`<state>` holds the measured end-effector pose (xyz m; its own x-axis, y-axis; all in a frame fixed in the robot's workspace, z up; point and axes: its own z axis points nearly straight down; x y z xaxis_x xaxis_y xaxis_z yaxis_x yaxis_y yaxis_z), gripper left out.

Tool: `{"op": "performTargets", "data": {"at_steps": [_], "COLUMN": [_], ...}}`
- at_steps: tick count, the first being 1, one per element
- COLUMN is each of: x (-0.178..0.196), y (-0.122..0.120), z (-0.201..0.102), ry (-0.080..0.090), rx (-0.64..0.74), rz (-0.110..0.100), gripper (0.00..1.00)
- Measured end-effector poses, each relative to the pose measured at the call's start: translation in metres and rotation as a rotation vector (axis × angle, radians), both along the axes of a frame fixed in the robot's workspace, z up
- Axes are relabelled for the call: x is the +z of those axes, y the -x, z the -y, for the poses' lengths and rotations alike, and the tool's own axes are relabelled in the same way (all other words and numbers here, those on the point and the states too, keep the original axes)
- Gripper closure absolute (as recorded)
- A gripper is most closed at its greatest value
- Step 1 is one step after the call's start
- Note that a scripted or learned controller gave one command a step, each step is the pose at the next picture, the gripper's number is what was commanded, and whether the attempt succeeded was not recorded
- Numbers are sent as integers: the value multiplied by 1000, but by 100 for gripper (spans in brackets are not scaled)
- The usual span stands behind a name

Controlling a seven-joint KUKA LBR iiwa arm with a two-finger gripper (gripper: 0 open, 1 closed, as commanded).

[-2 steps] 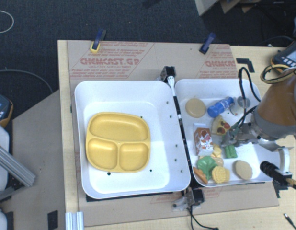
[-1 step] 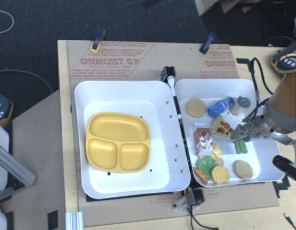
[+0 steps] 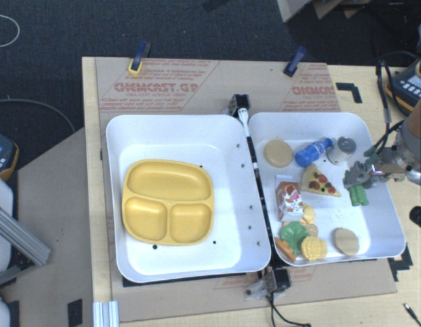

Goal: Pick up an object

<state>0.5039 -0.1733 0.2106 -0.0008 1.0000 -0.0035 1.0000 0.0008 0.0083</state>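
Green block [image 3: 360,196] under tool [image 3: 357,177] — pizza slice [image 3: 320,182] beside.

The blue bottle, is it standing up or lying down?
Lying down. The blue bottle rests on its side on the floor of the right bin, pointing up and right, between a round tan cookie and a pizza slice.

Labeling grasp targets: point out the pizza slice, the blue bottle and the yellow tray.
pizza slice [image 3: 320,182], camera view, middle of the topping face
blue bottle [image 3: 310,152], camera view, its body
yellow tray [image 3: 168,181], camera view, large top compartment

arm [image 3: 411,157] cut off at right edge, pincer [image 3: 357,177] fingers blurred, green object [image 3: 360,196] partly hidden beneath
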Motion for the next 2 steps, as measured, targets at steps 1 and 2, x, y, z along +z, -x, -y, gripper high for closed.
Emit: {"op": "performTargets", "data": {"at_steps": [1, 2], "x": [15, 25], "y": [-1, -26], "z": [0, -45], "ry": [-1, -3], "rx": [1, 6], "rz": [-4, -4], "gripper": [100, 100]}}
